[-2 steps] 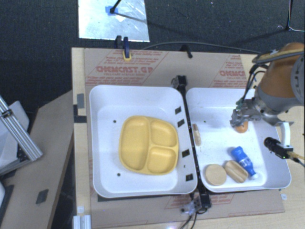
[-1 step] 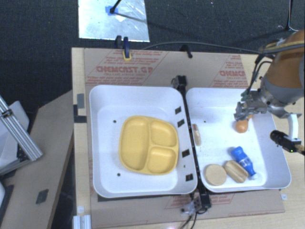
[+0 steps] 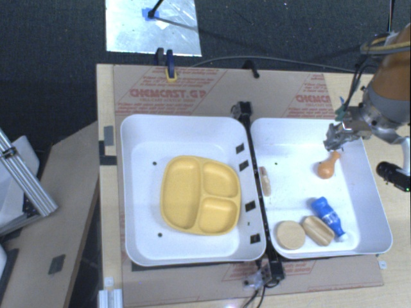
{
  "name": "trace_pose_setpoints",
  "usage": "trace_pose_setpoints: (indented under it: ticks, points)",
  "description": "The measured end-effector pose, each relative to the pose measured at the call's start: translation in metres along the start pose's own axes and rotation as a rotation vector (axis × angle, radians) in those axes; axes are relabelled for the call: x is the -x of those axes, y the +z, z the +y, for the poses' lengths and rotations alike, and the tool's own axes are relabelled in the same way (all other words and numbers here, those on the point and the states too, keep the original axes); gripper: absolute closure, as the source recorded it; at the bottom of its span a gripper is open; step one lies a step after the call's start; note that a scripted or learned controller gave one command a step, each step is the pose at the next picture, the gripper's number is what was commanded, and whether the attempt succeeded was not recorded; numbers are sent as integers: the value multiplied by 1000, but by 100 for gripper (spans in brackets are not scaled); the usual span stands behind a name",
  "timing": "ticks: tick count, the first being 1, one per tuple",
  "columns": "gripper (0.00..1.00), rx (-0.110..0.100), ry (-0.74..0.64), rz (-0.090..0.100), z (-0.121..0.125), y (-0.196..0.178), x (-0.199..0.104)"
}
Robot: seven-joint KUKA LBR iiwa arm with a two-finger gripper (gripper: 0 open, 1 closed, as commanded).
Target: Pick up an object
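Main risk: the gripper hangs over the far right part of the right bin, just above the small orange pear-shaped toy, and that toy looks rounded w/ a thin neck — if the tips come down off-centre it'll prob. roll or squirt sideways instead of being caught. It also lies near the bin's right wall, so a push could wedge it against the slope, or the tips could strike the wall. The other candidates sit near the front edge of the same bin: a blue bottle, a tan bun touching it, and a round cracker just beside the bun — packed close, so a grab there may catch two at once or none. A pale stick lies by the divider; the yellow divided plate fills the left bin. Pose: arm reaches in from the right, wrist bent down over the bin, gripper pointing down-left toward the toy, not touching it as far as I can judge. Nothing seen held; can't tell whether it's spread or closed — too small and dark.
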State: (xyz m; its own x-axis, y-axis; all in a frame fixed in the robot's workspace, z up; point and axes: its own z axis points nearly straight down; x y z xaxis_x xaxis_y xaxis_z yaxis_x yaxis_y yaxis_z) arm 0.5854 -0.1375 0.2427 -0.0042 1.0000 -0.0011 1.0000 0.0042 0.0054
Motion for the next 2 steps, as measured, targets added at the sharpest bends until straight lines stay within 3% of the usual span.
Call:
trace_pose_setpoints:
  ticks: [1, 2]
  points:
    - [100, 0, 0, 0, 1, -25, 0]
    - [100, -4, -4, 3, -8, -26, -44]
